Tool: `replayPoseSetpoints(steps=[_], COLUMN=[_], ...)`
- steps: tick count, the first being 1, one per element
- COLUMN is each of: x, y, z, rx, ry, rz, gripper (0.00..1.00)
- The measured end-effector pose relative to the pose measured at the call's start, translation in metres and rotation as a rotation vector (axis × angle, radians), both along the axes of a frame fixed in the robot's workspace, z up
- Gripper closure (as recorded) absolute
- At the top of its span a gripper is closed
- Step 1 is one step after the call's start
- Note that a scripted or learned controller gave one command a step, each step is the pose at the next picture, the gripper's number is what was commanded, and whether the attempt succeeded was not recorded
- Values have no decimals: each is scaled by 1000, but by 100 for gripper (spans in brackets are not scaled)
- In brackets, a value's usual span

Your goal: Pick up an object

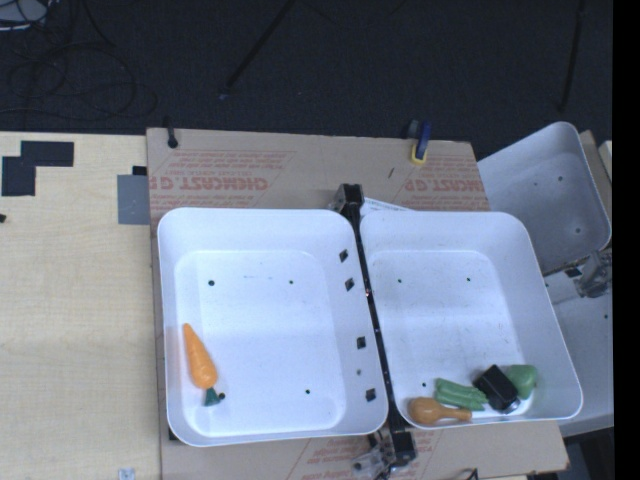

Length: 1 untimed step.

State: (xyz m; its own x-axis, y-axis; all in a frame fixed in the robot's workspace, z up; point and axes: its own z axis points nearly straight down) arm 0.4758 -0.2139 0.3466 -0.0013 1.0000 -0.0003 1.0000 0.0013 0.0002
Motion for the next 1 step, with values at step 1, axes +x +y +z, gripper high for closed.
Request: replayPoseSetpoints(steps=[1], x=[-1], y=[1], z=[-72], rx=[3], ry=[8], rz=[-2], gripper=[100])
